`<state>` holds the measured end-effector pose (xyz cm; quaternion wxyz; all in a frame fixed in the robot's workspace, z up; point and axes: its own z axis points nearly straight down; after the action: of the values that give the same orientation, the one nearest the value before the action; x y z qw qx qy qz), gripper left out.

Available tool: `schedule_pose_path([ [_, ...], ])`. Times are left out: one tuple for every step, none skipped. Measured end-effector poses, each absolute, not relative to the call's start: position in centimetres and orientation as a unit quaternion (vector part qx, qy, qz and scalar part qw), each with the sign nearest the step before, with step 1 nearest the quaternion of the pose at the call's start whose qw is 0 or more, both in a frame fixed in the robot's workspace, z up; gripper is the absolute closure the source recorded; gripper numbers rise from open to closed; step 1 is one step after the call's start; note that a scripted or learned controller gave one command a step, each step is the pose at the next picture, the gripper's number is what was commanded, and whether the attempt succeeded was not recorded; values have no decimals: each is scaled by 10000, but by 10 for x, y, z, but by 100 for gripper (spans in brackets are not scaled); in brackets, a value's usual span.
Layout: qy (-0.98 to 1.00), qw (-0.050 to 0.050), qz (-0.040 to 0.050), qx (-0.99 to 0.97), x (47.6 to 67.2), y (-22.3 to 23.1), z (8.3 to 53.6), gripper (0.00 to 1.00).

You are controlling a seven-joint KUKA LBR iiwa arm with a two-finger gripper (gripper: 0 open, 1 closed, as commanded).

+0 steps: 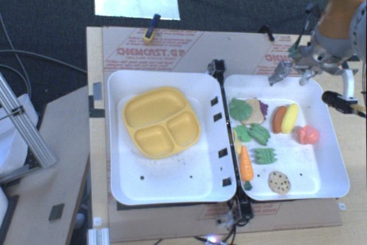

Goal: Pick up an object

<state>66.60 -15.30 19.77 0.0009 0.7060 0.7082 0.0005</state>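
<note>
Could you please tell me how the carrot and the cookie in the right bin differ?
The carrot is long, narrow and orange with a green tip, lying lengthwise by the bin's left wall; the cookie is round, flat and tan with dark specks, sitting nearer the front rim. Both are toy foods resting loose in the right bin.

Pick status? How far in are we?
Early. Done: nothing lifted; the carrot, cookie and pink piece all lie in the right bin. In hand: the gripper hangs above that bin's far rim, its fingers spread with nothing between them. Left: descend, close on an item, lift. The yellow tray sits in the left bin.
</note>
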Motion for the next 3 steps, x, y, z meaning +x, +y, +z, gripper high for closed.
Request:
schedule_pose_path([
  [7115, -23, 7, 7027, 627, -58, 183, 0],
  [7113, -18, 13, 7029, 609, 19, 184, 0],
  [7089, 6, 17, 7053, 611, 13, 196, 100],
])
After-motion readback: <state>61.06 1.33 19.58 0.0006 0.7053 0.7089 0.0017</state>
